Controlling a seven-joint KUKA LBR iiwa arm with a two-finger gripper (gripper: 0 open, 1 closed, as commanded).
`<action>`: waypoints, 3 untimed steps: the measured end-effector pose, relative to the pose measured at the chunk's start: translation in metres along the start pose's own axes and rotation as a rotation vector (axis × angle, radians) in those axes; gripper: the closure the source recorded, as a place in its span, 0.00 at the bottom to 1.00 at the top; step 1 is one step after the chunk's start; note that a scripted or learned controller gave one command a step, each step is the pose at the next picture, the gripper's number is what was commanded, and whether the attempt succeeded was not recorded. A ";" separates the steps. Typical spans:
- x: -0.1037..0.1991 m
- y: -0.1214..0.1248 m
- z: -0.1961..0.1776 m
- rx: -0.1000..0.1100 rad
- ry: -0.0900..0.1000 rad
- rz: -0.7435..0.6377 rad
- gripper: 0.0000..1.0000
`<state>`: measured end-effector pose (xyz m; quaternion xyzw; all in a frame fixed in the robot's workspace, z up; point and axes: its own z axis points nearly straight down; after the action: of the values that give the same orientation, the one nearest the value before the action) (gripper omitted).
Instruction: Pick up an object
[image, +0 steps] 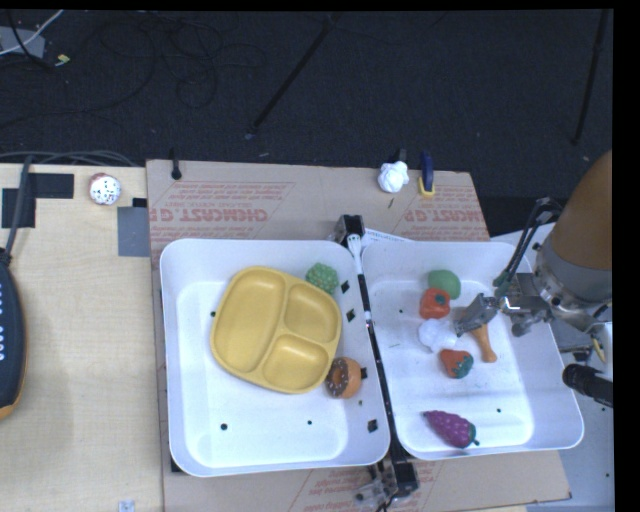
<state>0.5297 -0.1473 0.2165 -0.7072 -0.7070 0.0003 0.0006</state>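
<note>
Hovering low in the right bin (560, 420), my fingers (472, 318) crowd a tight cluster; whether they're spread or closed, I cannot tell.
Orange carrot (485, 345), white lump (436, 335) and red-green strawberry (456, 363) nearly touch, so I could nudge neighbours and grip nothing.

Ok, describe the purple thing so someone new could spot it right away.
Find the right bin of the two white ones. Along its near edge lies a bunch of purple grapes, apart from the red, orange and green toys higher up. It is the bin's one purple thing.
</note>
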 end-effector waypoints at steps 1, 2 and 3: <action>-0.001 0.000 -0.010 0.001 0.001 0.001 1.00; 0.063 0.034 -0.001 0.000 0.002 -0.006 1.00; 0.157 0.005 0.002 0.005 0.003 -0.008 1.00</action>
<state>0.5349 0.0093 0.2149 -0.7045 -0.7097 0.0010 0.0036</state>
